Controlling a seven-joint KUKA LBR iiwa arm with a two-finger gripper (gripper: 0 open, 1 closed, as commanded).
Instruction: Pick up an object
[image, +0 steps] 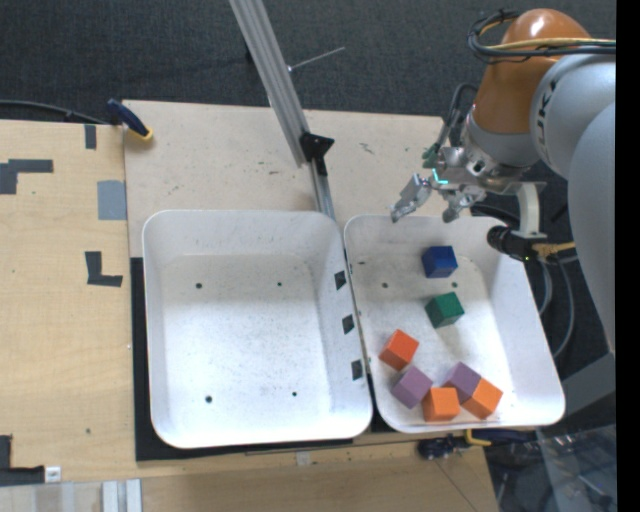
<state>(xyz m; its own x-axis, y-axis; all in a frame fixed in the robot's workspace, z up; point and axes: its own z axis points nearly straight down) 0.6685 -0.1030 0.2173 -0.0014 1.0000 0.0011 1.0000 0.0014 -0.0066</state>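
Note:
My gripper (430, 205) hangs over the far edge of the right bin (520, 300), open, with nothing between its fingers. Just below it lies a blue cube (439, 261). A green cube (445, 308) sits a little nearer. Further forward are an orange cube (400, 350), two purple cubes (411, 385) (462, 379) and two more orange cubes (441, 403) (484, 398), clustered by the bin's front wall.
The left bin (245, 325) stands beside the right one, sharing a raised divider. A slanted metal rail (285, 95) crosses the bench behind the bins. A blue-and-yellow clamp (130, 118) lies at the far left.

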